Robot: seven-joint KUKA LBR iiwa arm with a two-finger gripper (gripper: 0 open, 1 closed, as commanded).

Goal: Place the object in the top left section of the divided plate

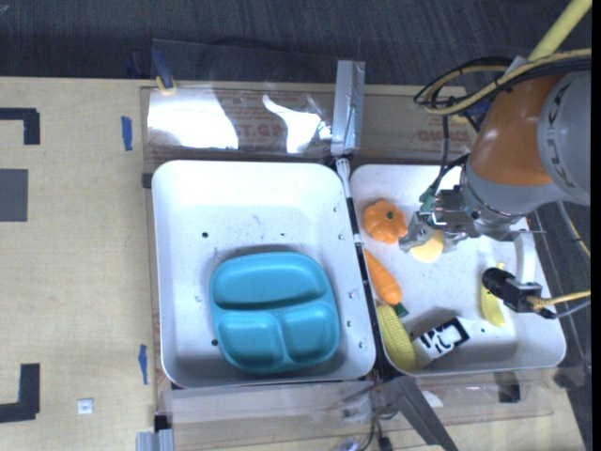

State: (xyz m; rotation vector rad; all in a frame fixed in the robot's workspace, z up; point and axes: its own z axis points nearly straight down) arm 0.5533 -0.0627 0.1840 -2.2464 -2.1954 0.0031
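Gripper (430, 236) low in right bin (540, 346), jaw state can't tell, right over pale yellow obj (428, 249), toy pumpkin (384, 222) just left, carrot (383, 278) + corn (396, 338) nearer, blue divided plate (274, 313) in left bin (188, 252).

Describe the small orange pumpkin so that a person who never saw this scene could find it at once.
Look in the right white bin, near its upper left corner, just left of the gripper. The pumpkin is round, ribbed and orange, while the carrot below it is long and thin and the corn is yellow.
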